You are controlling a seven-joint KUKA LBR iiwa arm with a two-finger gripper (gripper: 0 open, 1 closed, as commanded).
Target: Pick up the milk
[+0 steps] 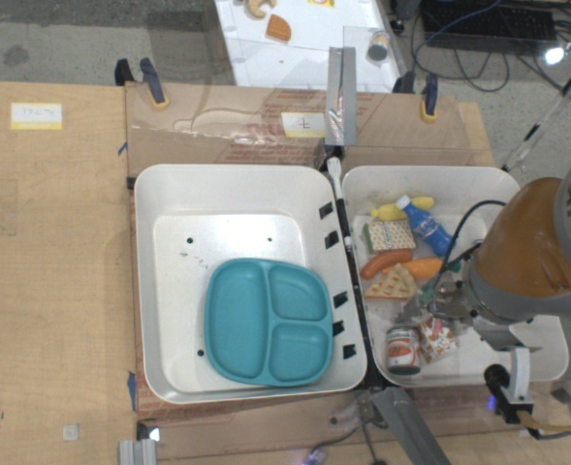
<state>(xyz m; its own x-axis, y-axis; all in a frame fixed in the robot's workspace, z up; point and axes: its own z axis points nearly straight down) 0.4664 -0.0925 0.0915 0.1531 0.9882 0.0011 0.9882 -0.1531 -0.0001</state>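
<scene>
Teal divided plate [268,323] in left bin [159,260], food toys in right bin [547,356], gripper [438,308] state unclear

Both bins [159,260] look like smooth white plastic with a soft sheen, the left one lightly speckled on its floor. The teal tray [268,323] in it is matt plastic, even in tone. The bench [52,260] is pale wood, matt, with brown cardboard [217,134] laid behind the bins, taped over with clear glossy film that catches the light. The arm [537,250] has a glossy orange band above smooth grey casing. Among the toys, the blue bottle [428,227] seems shiny plastic, the can [401,349] has a printed label, and the carton [438,339] looks like printed card.
</scene>
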